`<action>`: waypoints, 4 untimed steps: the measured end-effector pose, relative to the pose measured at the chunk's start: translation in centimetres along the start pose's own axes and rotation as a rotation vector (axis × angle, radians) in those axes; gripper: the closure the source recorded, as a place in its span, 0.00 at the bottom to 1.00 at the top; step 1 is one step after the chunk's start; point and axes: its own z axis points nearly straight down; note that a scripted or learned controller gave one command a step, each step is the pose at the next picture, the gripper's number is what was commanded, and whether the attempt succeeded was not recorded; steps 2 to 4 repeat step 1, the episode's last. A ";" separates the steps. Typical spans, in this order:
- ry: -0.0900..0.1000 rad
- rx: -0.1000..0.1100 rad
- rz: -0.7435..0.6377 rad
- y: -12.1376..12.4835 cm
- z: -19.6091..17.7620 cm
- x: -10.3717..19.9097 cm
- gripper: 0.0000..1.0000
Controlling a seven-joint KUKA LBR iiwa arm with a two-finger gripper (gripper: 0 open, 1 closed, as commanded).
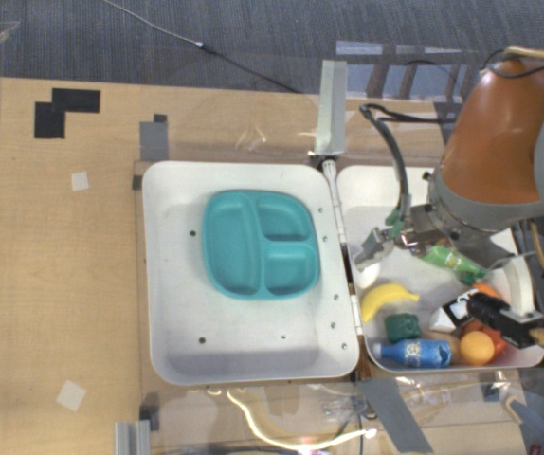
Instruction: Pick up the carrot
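Nearest me, right bin (374, 190): blue bottle (416, 353), orange ball (478, 348), and what I take for the carrot (488, 307), lying loose. Past it, the gripper (392, 238) hovers; jaw state I cannot tell. Pickup not yet done. Teal tray (259, 244) sits in the left bin (172, 282).

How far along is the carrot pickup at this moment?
Nothing looks done yet. The gripper hangs over the right bin, above the toys, and no carrot shows between its fingers. An orange item lies near the bin's lower right corner; I cannot tell if it is the carrot. Grasping and lifting remain.
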 end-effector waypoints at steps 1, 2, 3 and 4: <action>0.000 0.000 0.000 0.0 0.0 0.0 0.00; 0.000 0.000 0.000 0.0 0.0 0.0 0.00; 0.000 0.000 0.000 0.0 0.0 0.0 0.00; 0.000 0.000 0.000 0.0 0.0 0.0 0.00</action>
